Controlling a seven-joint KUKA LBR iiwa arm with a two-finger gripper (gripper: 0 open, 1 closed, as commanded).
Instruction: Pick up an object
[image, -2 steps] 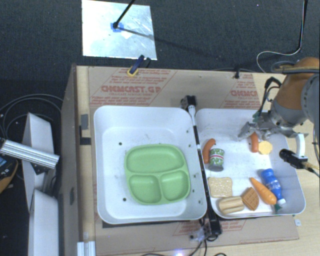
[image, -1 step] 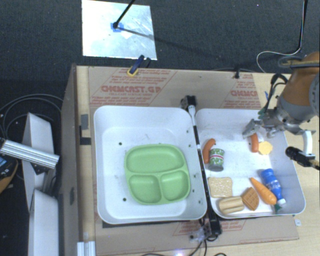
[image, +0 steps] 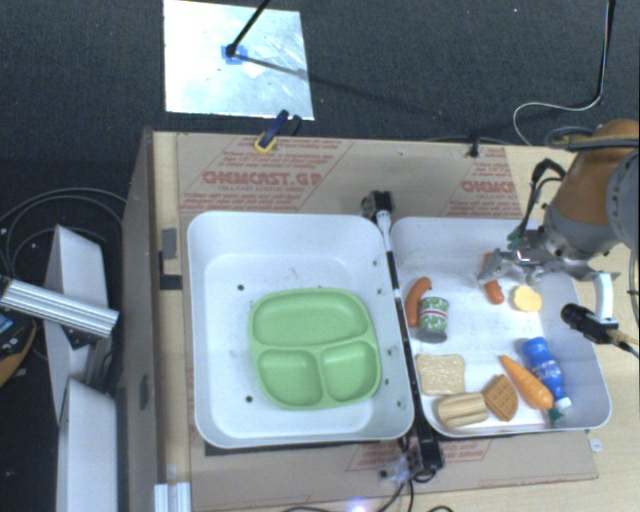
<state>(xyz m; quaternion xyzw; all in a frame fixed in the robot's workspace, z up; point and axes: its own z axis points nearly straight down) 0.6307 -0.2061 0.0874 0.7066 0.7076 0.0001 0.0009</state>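
1. Surface: a cardboard-lined bench on dark carpet carries two shallow white bins side by side. The left bin holds a green divided plate. The right bin holds small toy foods.
2. Target: the likeliest item is the small orange piece, lying in the upper part of the right bin, just below the gripper and just beside a yellow round piece.
3. Handling: it appears light, stiff, smooth plastic, and may slip or roll. Take hold across its narrow middle.
4. Tool state: the gripper hangs over the upper right bin. Whether it is spread or pressed together cannot be told, and nothing is seen in its hold.
5. Neighbours: a sausage and a small can lie left of the target, well apart.
6. Far items: a cracker, bread roll, waffle, carrot and blue bottle lie along the near edge.
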